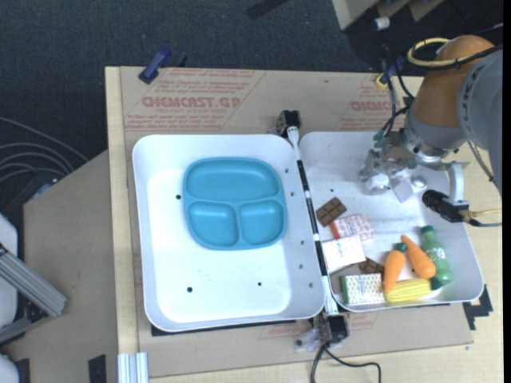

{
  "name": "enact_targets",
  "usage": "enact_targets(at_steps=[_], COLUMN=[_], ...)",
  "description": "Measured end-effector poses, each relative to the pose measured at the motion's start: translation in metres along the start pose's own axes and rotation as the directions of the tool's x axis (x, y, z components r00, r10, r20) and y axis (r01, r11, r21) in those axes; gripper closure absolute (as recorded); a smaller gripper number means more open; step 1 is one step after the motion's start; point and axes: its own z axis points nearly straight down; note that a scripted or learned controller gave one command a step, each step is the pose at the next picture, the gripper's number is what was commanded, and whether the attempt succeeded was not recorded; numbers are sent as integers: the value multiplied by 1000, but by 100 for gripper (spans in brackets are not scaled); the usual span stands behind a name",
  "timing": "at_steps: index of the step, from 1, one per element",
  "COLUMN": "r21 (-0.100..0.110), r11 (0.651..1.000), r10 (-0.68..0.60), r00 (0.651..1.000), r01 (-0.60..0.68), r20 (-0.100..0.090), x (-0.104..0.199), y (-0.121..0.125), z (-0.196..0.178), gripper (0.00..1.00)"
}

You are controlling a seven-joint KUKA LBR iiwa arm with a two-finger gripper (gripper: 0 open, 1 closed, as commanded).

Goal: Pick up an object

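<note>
My pincer [382, 174] hung low over the far part of the right bin [471, 255], and I could not tell how it stood. The things to pick lay apart from it toward the near side: a brown block [330, 211], a red-and-white packet [352, 227], a white card [343, 252], two carrots [406, 260], a corn cob [409, 290] and a green bottle [437, 255]. The left bin [160, 238] bore a blue divided plate [234, 202].
</note>
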Motion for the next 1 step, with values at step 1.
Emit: enact_targets(at_steps=[1], r21=[-3], r11=[1000], r10=[-1], r00=[1000], r01=[1], r20=[0], x=[83], y=[-24], z=[-91], gripper=[100])
